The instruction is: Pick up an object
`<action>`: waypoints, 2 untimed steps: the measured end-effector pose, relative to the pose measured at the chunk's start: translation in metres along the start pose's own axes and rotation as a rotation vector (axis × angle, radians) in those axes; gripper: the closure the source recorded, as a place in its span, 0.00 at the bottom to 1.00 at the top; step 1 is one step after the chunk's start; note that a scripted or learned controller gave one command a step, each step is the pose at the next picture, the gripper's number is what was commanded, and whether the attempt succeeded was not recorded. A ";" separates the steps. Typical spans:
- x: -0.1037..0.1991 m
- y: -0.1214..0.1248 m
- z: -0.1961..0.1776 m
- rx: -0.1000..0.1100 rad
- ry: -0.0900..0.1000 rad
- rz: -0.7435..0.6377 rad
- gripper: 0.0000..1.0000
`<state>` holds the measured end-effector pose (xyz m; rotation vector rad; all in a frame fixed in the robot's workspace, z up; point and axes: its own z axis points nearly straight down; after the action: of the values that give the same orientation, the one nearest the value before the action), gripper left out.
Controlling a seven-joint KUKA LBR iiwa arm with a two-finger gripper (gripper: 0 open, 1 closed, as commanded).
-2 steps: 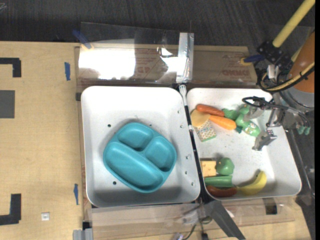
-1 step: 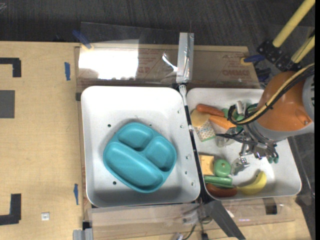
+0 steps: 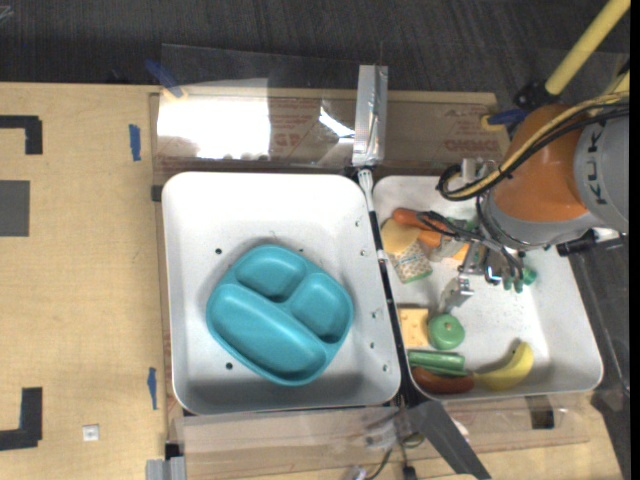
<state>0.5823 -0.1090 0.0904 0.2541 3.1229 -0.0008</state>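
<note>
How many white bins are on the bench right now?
2. The left bin holds the teal divided tray. The right bin holds the toy food, including the banana, with the claw over it.

A dark grey carpeted floor point(image 3: 300, 8) runs across the top. Below it lies a tan wooden bench top point(image 3: 75, 268) marked with black angular shapes point(image 3: 25, 133) and short strips of blue tape point(image 3: 134, 140). Glare whitens a clear plastic sheet point(image 3: 215, 118).
</note>
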 end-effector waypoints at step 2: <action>-0.021 0.019 0.001 0.001 -0.004 -0.060 0.00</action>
<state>0.6060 -0.0932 0.0894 0.1599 3.1256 -0.0027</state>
